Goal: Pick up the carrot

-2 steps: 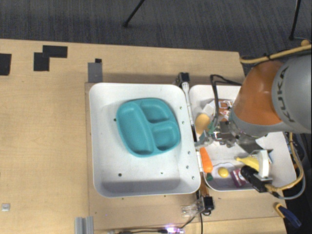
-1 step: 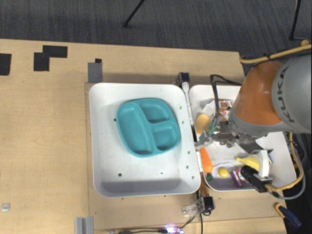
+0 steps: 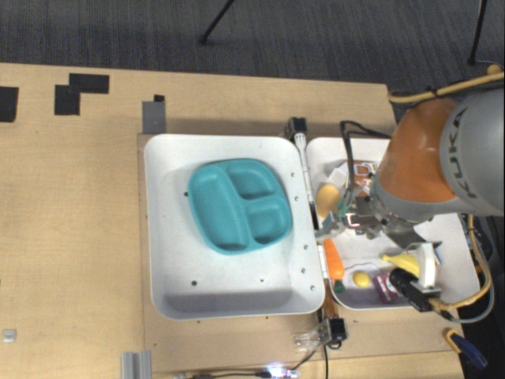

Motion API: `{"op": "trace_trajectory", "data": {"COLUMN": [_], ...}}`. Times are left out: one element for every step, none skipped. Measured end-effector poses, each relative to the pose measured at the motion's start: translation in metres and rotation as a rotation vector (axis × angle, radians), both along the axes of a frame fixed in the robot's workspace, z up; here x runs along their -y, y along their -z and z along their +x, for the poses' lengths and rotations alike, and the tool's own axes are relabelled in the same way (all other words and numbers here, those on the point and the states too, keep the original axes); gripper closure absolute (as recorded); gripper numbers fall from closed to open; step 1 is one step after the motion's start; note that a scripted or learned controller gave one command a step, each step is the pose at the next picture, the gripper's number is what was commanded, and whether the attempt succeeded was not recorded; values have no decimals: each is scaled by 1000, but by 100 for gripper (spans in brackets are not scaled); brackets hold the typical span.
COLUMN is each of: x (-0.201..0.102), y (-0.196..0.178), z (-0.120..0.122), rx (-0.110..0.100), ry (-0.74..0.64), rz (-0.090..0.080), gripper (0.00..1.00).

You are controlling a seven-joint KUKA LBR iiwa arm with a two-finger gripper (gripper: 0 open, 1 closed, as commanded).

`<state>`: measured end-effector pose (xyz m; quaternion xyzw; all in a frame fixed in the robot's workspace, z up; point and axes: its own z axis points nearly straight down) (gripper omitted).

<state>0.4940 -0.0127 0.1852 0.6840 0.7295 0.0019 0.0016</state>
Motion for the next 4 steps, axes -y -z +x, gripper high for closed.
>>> {"op": "trace_trajectory", "data": {"x": [0,0,0,0], "y": [0,0,0,0], "z": [0,0,0,0], "rx": [0,0,0,0], "ry": [0,0,0,0], "rz": [0,0,0,0], "gripper": [0,0,0,0]}}
